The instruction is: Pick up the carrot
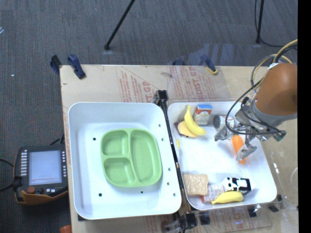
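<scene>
A bench (121,81) topped with brown cardboard printed in red lettering stands on a dark grey carpeted floor (58,23), and two thin black stand legs (121,19) cross that floor behind it. Blue clamps (76,66) grip the bench's far left corner, and another clip (212,70) sits on the far edge to the right. A handheld control pendant (43,170) with a pale screen lies on the floor to the left of the bench. Two shallow white bins lie side by side on the cardboard. The left bin (82,125) holds a green divided plate (131,158) near its middle. The right bin (265,171) holds a banana (192,123) lying over a peach-coloured slice near the far left corner, a small carton (203,114) just beside it, a square cracker (196,184) at the near edge, a black-and-white toy (238,183), and a small yellow piece (228,197) in front of that. The grey arm (277,89) reaches in from the right over this bin, cables looping beside it. The carrot (237,143) sits in the right half of the right bin, between the spread fingers of the gripper (234,144), one finger on each side and neither clearly pressing it
</scene>
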